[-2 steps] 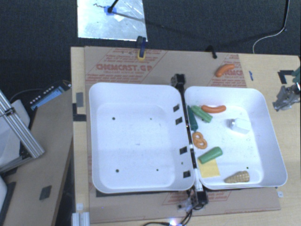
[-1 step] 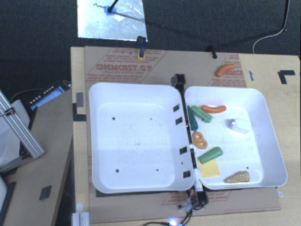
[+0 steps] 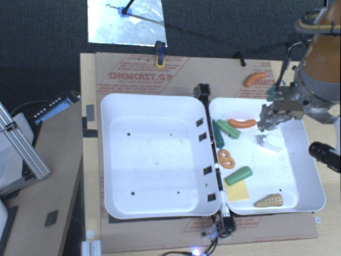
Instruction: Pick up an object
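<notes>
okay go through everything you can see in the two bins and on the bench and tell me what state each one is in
pincer: hovering over the right bin, nothing visibly held
orange sausage: lying flat in the right bin
pretzel: lying flat
green cylinder: on its side
yellow square: flat
cone: on its side
second orange sausage: on the bench, outside the bins
left bin: upright
</notes>
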Action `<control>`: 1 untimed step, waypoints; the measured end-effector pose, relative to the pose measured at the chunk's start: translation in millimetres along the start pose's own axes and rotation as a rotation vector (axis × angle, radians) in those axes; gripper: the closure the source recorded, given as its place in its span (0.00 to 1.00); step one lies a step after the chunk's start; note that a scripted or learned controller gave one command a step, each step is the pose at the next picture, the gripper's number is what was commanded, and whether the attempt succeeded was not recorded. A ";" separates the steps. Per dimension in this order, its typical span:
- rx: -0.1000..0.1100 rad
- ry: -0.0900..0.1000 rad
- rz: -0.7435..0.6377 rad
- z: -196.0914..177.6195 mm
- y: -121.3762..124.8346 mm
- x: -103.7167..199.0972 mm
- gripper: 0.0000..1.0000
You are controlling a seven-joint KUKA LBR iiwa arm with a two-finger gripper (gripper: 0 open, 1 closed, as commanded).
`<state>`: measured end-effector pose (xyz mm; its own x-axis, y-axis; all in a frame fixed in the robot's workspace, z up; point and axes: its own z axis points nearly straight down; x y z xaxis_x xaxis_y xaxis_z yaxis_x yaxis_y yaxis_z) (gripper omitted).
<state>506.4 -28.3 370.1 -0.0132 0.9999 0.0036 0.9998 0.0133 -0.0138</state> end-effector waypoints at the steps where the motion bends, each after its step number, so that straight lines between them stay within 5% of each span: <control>1: -0.035 -0.004 0.008 -160.8 -8.8 0.4 1.00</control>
<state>499.9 -28.5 531.0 -0.0056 1.0000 -0.0001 0.9998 0.0056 0.0215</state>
